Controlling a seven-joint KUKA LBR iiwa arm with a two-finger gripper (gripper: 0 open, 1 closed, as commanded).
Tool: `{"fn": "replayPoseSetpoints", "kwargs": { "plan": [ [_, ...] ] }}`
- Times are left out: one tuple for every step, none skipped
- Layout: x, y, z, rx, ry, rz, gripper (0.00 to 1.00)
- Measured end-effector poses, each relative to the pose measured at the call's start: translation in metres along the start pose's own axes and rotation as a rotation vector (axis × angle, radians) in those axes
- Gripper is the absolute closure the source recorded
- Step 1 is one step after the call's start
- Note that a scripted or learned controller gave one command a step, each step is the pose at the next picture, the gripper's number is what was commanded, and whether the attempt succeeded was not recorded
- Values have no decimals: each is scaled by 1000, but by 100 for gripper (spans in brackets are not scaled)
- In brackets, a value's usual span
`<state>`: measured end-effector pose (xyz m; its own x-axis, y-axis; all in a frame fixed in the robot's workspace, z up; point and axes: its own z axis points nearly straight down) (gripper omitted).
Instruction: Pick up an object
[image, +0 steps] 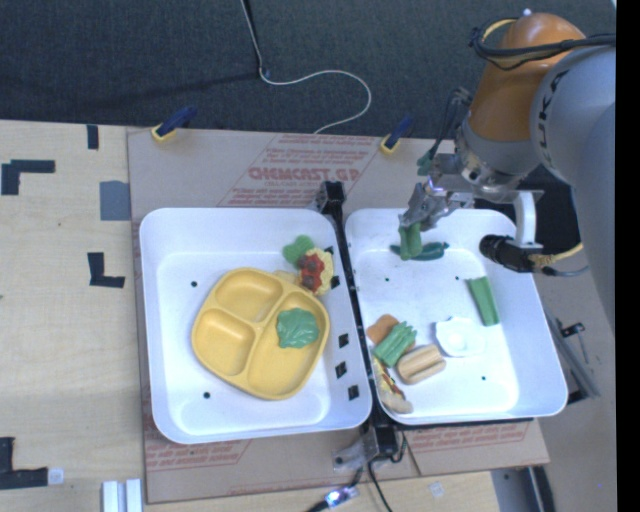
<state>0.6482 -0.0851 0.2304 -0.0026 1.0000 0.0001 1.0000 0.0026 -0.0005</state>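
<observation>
Bins: two, white, side by side. Left bin (165, 300) holds one yellow divided plate (240, 345), one green leafy piece (297, 327) lying in plate's right compartment, one small red-green-yellow cluster (310, 263) just beyond plate's far right rim. Right bin (520, 385), right of plate: one small pile (400, 355) of orange, green, tan bits near divider, one white disc (453, 338), one green stick (484, 299). Gripper (417, 224) over far end of right bin, fingers narrow, pinching dark green piece (418, 248), whose lower end lies at bin floor.

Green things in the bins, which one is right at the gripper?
The dark green piece at the right bin's far edge, directly under the gripper. The green stick, the green item and the leaf lie farther away.
</observation>
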Motion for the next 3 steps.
{"fn": "replayPoseSetpoints", "kwargs": {
  "plan": [
    [-3, -16, 1, 2, -1, 2, 100],
    [0, -8, 17, 2, -2, 2, 100],
    [0, -11, 16, 2, -2, 2, 100]
  ]
}}
